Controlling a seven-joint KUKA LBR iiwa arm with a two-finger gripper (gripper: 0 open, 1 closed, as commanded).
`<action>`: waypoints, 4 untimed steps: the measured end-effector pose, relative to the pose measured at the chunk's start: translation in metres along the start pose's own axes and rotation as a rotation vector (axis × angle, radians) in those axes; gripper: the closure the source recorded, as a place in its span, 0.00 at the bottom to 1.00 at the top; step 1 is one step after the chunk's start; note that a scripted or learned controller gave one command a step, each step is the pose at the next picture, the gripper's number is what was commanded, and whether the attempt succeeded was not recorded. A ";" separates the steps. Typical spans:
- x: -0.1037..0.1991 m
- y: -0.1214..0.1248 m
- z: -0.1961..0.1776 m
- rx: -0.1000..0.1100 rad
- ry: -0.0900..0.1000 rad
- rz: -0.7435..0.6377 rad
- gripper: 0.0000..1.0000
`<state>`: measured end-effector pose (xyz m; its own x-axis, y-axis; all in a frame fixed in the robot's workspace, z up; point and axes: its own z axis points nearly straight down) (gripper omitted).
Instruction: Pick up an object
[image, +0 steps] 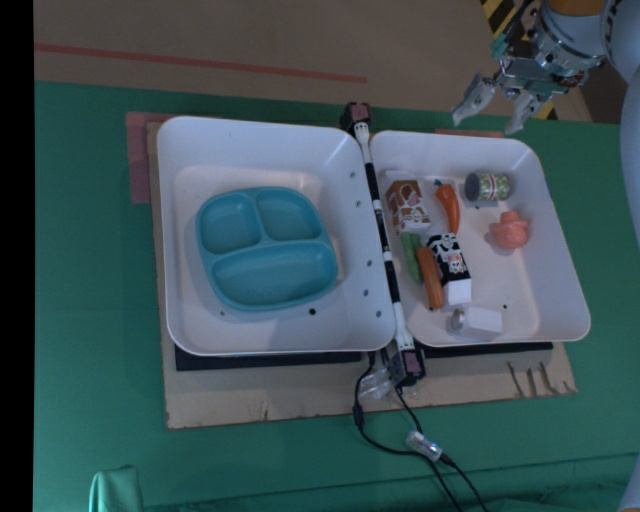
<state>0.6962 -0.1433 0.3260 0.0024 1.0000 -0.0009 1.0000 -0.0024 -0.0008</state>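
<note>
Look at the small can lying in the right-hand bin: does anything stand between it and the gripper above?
Nothing visible does. The gripper hangs above the right bin's far rim, fingers spread, and the can lies just below it, with the carrot and pink toy off to its sides.

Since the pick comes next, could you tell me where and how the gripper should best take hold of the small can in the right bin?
Probably from above, closing on the curved sides of the small can: it lies on its side, apart from the carrot and the bin wall.
</note>
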 end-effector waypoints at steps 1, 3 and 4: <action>0.030 0.005 0.094 0.000 -0.001 -0.001 0.00; -0.010 -0.003 0.128 0.009 0.006 -0.002 1.00; -0.044 -0.001 0.033 -0.004 -0.003 0.001 1.00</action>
<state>0.6954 -0.1875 0.2934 0.0030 1.0000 -0.0035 1.0000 -0.0030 0.0032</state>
